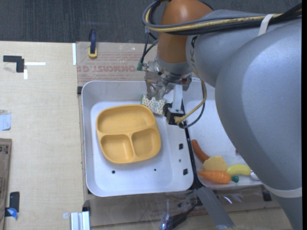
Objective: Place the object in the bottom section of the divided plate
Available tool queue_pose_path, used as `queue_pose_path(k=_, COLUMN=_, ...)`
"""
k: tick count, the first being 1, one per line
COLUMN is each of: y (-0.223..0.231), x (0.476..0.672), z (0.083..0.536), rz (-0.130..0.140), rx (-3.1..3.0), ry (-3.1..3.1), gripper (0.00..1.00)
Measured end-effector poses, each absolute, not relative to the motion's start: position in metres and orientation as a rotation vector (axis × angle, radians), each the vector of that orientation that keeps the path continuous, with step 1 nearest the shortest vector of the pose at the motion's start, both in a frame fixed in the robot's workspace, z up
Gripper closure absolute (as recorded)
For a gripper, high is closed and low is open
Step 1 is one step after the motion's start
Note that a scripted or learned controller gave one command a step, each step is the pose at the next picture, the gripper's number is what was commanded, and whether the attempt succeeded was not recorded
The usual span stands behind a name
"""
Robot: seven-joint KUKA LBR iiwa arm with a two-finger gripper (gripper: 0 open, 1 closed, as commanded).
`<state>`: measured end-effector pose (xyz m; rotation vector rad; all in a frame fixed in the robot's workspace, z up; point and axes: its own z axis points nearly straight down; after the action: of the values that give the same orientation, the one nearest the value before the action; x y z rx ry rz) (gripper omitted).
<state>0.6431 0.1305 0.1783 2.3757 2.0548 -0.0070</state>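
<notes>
Arm: grey KUKA arm with an orange band above the wrist, reaching in from the right and covering much of the right-hand bin.

Counter (pixel 38 128): pale wood-grain surface bearing two shallow white bins side by side.

Left white bin (pixel 139 183): holds the yellow plastic divided plate (pixel 128 133), which lies flat in the bin's left half. The plate has one wide section toward the far side and two smaller sections toward the near side; all three look bare.

Right white bin (pixel 213 128): holds toy food along its near edge: an orange-red sausage-shaped piece (pixel 200 150), a yellow lumpy piece (pixel 215 164), an orange carrot (pixel 215 177) and a yellow banana-like piece (pixel 239 169).

End effector (pixel 156 94): poised at the far edge of the left bin, just beyond the plate's upper right corner. Fingers appear narrowed around the object, judged a grasp.

Object: small pale patterned block (pixel 153 104), between the fingertips, at the plate's far right rim, slightly tilted.

Governing relation: the plate's bottom sections lie toward the viewer and leftward from the end effector, so the carry runs across the wide section first.
</notes>
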Motion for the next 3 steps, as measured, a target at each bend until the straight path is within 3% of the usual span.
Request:
queue_pose_path(k=1, y=0.107, x=0.658, z=0.149, rz=-0.007, rx=2.386, ry=2.044, gripper=1.0)
queue_pose_path(k=2, y=0.168, x=0.659, z=0.246, rz=-0.002, rx=2.048, ry=2.381, gripper=1.0)
queue_pose_path(k=3, y=0.218, x=0.659, z=0.16, rz=-0.004, rx=1.646, ry=2.676, gripper=1.0)
